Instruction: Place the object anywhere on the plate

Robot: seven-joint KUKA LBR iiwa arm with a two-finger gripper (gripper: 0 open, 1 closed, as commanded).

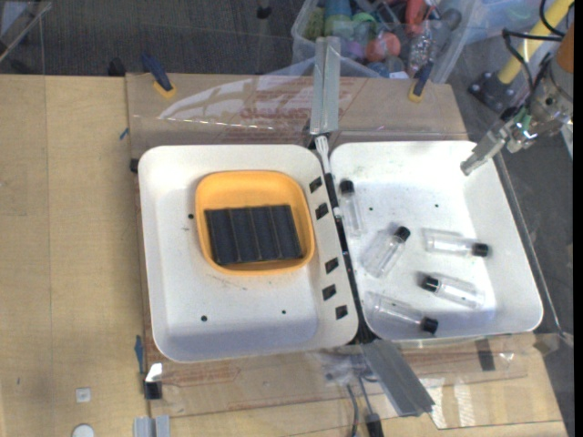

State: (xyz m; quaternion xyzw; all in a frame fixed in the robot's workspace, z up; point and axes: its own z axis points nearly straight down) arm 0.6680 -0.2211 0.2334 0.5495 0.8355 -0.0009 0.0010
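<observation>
Claw [474, 162] sits at upper right of frame, above the top right corner of the right bin [510, 235], low end of the arm coming in from the right edge; too small and blurry to tell how it stands, and nothing visibly in it. Task things: clear vials with black caps, all lying flat in the right bin, none on the plate. One vial [349, 205] at the bin's left wall, one [386, 248] mid-bin tilted, one [455, 244] right of centre, one [448, 287] below it, one [404, 312] near the bottom edge. Orange plate [208, 193] sits in the left bin [173, 317], centre-upper, with a dark ribbed block [253, 235] covering most of its floor. Step in hand looks like the approach for a pick, nothing moved yet. To do it well: pick a vial well apart from the others, the right-of-centre one is nearest the claw; come straight down, close across the narrow body not along its length, since round glass-like tubes likely roll or squirt out. Then lift clear of the divider between bins and release low over the plate, ribbed block may help stop rolling. Surface: white bins on a light wooden bench [64, 244], row of black clips [330, 264] down the seam, clear sheet taped at the top. Room: plastic tub of coloured toys [383, 12] at upper centre, dark floor behind.
</observation>
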